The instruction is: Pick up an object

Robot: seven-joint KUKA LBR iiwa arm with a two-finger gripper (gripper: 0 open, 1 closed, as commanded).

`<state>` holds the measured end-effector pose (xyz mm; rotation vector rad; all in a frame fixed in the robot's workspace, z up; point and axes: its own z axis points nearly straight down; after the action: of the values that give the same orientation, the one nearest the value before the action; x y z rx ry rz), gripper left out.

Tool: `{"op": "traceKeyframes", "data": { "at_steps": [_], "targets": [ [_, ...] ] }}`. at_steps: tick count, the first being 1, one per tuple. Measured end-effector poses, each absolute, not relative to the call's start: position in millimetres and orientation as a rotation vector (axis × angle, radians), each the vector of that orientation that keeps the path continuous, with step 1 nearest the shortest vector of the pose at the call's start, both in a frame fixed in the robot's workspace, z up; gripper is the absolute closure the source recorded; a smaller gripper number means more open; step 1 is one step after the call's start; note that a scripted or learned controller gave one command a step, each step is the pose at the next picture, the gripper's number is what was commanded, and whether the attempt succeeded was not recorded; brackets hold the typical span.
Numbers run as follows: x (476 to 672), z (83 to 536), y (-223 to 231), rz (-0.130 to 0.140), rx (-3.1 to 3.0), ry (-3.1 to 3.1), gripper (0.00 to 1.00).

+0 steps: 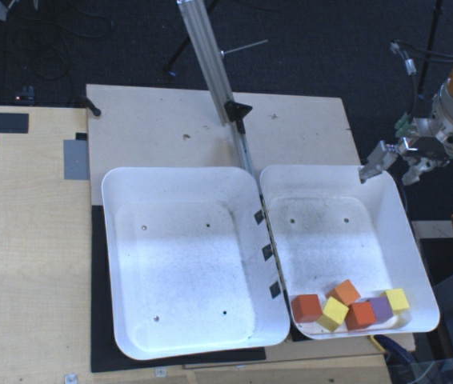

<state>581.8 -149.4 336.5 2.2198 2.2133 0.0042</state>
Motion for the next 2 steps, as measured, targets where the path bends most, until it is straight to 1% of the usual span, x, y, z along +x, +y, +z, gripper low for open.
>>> {"op": "traceKeyframes", "data": {
  "at_steps": [1, 2],
  "targets": [
    [559.0, 244.7, -150.9, -0.01, 2.23, 2.226, 0.0],
    [545.4, 212.2, -137.3, -0.006, 2.23, 2.223, 0.0]
  ]
}}
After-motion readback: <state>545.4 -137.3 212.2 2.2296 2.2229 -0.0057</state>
